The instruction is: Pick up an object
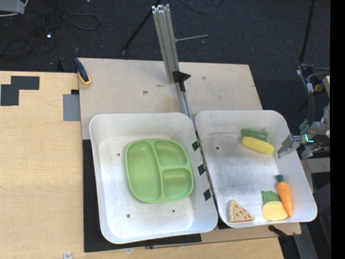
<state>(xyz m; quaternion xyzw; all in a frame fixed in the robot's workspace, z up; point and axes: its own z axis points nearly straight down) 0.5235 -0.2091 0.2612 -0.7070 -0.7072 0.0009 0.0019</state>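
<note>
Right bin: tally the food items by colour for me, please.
Yellow: 2, the corn and the yellow piece
Orange: 1, the carrot
Tan: 1, the waffle wedge
Total: 4

End effector hovers at right edge, tilted.

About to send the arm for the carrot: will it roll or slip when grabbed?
The carrot looks like smooth, rigid toy plastic, so probably light and somewhat slippery. Its round, tapered body may roll if nudged sideways, though the yellow piece touching it and the bin wall nearby should limit that.
</note>
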